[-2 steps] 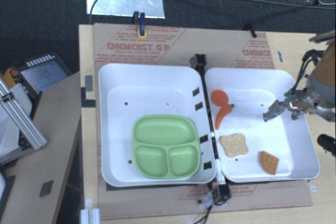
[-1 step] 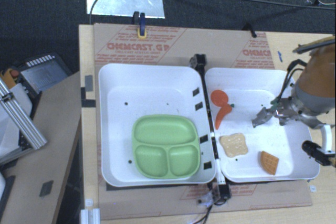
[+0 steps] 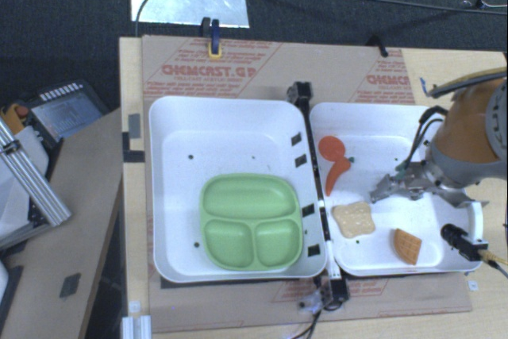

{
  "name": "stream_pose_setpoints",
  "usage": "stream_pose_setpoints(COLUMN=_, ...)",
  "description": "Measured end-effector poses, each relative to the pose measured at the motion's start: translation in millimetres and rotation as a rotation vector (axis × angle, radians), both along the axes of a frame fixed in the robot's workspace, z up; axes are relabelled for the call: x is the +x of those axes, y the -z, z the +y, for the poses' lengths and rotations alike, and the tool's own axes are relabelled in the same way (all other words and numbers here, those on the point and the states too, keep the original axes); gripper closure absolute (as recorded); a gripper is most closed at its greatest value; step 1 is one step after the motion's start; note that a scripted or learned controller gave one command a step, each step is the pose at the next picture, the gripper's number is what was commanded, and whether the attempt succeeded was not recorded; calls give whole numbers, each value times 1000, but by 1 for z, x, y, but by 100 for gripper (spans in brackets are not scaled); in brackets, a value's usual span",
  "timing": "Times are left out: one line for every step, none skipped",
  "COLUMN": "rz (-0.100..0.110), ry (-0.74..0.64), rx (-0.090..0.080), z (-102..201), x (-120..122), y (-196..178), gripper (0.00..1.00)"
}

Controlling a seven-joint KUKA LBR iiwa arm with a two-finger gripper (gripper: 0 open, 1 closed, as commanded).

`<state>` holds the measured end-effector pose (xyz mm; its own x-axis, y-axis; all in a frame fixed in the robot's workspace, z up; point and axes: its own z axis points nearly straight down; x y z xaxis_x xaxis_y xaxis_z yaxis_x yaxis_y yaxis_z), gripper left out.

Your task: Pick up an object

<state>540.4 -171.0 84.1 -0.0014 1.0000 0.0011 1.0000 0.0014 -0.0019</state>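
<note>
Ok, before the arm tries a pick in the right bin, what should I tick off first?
1. Gripper over the right bin: ok.
2. Target within reach: ok; the beige cracker-like piece lies just below the gripper, the orange spoon to its left.
3. Jaws open or shut: cannot tell.
4. Anything already held: cannot tell; nothing visible between the jaws.
5. Targets lying apart: ok; spoon, cracker-like piece and orange wedge do not touch.
6. Green divided plate out of the way: ok; it sits in the left bin.
</note>
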Motion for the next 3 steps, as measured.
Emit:
stream_pose_setpoints(rz=-4, ry=0, rx=-2, z=-1, x=1, y=-13, gripper=100)
stream_pose_setpoints(rz=-6, ry=-2, rx=-2, z=4, x=7, y=-58, gripper=100)
stream_pose_setpoints(rz=-6, ry=-4, rx=-2, z=5, x=15, y=-103, gripper=100)
